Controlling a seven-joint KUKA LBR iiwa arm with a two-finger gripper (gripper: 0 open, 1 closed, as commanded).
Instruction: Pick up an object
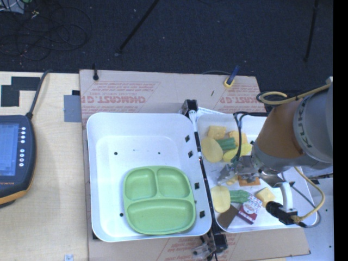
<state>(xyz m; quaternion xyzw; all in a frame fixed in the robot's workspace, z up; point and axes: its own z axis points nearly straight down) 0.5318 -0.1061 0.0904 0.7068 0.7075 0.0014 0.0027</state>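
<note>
Jaws are the hard part to read from where I stand: the gripper [237, 174] is low inside the right bin [293, 226], its metal tip lost against the clutter under it, so I cannot tell how wide it is set or whether it has anything. Nothing visibly hangs from it.

The arm [283, 135] comes in from the right and bends down over the bin's middle, which makes sense, since that is where the pickable things lie heaped. Just beside the tip, toward the far wall, sit yellow toy foods [213, 148] with a green piece [227, 143] across them. Nearer the front edge are a pale yellow round piece [220, 198], a small red and white packet [249, 208], a brown wedge [228, 216] and a yellow block [265, 194], all crowded together and touching in places.

My guess is the tip is pressing into the gap between the two clusters, seeking a grasp. The left bin [109, 129] holds a green divided plate [159, 199], well apart from the gripper, likely as a drop spot
</note>
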